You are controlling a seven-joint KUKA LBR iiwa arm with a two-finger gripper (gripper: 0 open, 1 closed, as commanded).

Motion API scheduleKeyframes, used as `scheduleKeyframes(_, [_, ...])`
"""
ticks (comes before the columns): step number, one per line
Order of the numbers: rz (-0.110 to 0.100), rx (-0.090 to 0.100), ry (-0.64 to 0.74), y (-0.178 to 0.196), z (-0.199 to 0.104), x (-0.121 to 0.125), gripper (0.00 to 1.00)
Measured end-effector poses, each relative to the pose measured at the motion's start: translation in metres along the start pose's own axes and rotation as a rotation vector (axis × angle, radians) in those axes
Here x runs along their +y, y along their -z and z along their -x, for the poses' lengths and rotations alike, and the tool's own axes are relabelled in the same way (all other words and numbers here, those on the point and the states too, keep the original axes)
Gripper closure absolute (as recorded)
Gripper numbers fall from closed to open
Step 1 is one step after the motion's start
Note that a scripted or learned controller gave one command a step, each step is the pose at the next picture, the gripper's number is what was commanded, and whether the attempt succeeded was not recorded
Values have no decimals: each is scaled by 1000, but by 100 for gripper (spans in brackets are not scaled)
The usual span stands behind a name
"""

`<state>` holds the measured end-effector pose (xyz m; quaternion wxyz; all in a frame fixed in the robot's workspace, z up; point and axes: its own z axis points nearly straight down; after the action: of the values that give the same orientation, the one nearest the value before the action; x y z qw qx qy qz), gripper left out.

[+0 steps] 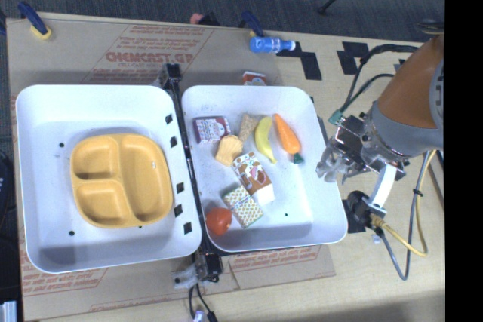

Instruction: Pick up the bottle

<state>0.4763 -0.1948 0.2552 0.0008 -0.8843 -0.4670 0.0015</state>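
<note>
1. Camera view looks down at a slant on a bench (151, 49) covered in printed cardboard, bearing two shallow white bins side by side.
2. At the 9 o'clock side, the left bin (45, 117) holds a yellow divided plate (121, 179) with three compartments.
3. Just past centre toward 3 o'clock, the right bin (302, 192) holds a cluster of toy foods.
4. A banana (263, 139) and a carrot (287, 136) lie side by side toward the bin's 1 o'clock part.
5. A dark red packet (210, 129) sits at the bin's 11 o'clock part, with a pale yellow chunk (228, 150) just below it.
6. A patterned carton (253, 177) lies near the bin's middle, touching a checked box (243, 206) at its 7 o'clock.
7. A tomato (219, 221) rests at the bin's 7 o'clock corner.
8. The bottle (270, 45), blue with a clear body, lies on its side on the bench at 12 o'clock, outside both bins and beyond the right bin's far rim.
9. The gripper (332, 166) hangs at 3 o'clock, just outside the right bin's right wall, well apart from the bottle.
10. Whether its jaws are spread or pressed together I cannot tell; nothing is seen between them.
11. The arm (411, 98), grey with an orange band, enters from 3 o'clock.
</note>
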Motion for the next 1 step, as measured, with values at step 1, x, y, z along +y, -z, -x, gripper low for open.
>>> scheduleKeyframes(1, [-3,0,25,-19,-7,-5,100])
